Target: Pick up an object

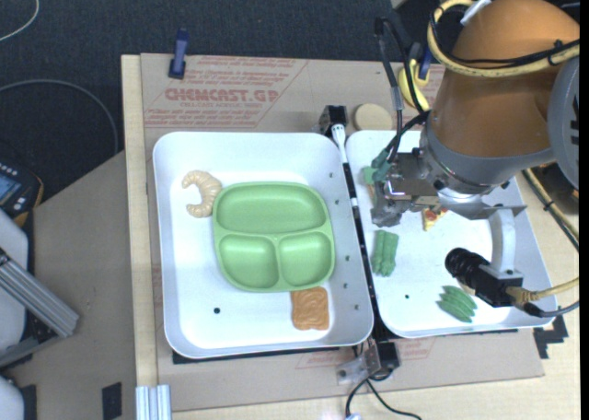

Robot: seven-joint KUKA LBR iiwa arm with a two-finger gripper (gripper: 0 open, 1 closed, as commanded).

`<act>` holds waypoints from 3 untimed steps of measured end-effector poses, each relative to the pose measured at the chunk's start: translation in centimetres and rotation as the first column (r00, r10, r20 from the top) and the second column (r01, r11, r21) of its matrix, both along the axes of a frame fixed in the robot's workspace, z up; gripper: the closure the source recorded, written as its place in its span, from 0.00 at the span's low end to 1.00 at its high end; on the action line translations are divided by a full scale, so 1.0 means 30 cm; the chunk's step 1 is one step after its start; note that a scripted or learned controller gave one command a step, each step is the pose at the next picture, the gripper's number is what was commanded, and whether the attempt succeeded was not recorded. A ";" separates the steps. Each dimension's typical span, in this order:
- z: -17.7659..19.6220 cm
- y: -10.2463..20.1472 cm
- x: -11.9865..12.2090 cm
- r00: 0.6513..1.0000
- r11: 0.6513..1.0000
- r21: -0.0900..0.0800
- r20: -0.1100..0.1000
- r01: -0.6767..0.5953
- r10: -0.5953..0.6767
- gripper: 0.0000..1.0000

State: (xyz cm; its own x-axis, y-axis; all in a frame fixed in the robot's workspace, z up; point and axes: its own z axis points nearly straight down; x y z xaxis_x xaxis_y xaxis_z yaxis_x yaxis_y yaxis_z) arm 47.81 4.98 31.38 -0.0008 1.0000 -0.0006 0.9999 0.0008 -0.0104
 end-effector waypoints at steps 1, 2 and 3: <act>-0.108 0.030 0.070 1.000 1.000 0.000 0.005 0.001 -0.001 1.00; 0.327 -0.122 0.007 1.000 1.000 0.001 0.028 0.006 -0.006 1.00; 0.163 0.014 0.002 1.000 1.000 0.001 0.004 -0.003 0.003 1.00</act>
